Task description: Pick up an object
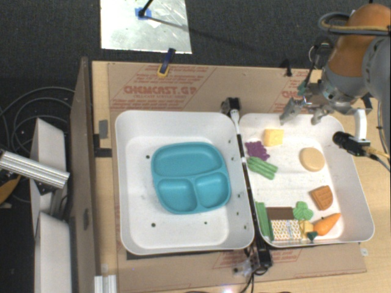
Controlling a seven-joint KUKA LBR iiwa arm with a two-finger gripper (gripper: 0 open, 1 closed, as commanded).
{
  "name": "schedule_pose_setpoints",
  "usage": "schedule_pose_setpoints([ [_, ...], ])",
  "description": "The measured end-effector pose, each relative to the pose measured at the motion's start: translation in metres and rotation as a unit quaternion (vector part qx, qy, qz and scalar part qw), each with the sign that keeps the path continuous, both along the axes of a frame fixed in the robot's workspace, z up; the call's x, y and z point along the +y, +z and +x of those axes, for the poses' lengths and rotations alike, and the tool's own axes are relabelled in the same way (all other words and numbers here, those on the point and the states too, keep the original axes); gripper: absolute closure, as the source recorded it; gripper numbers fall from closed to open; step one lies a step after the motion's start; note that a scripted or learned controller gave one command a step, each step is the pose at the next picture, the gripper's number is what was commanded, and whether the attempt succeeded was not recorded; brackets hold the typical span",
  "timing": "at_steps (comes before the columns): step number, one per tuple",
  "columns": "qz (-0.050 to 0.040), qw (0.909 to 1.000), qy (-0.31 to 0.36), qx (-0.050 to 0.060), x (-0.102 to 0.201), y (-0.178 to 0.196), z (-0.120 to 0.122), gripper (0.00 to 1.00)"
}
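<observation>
Hovering above the far edge of the right bin (357,182), the gripper (303,110) hangs with its two fingers spread apart and nothing between them. Just near of it lies a yellow cheese wedge (273,137), beside purple grapes (256,149) and a green pea pod (263,168). A tan cookie (312,159), brown toast (321,196) and a carrot (327,223) sit farther right. The left bin (131,163) holds a teal divided plate (190,176).
</observation>
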State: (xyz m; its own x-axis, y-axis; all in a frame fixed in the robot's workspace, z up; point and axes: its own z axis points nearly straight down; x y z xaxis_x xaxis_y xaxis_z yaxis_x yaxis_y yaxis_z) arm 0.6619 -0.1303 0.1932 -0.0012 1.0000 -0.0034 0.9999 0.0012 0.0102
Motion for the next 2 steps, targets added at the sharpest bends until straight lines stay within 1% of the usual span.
schedule_pose_setpoints([
  [1,0.0024,1.0000,0.003,0.007,0.036,-0.105,0.006,0.00],
  [2,0.0012,1.0000,0.003,0.002,0.034,-0.088,0.008,1.00],
])
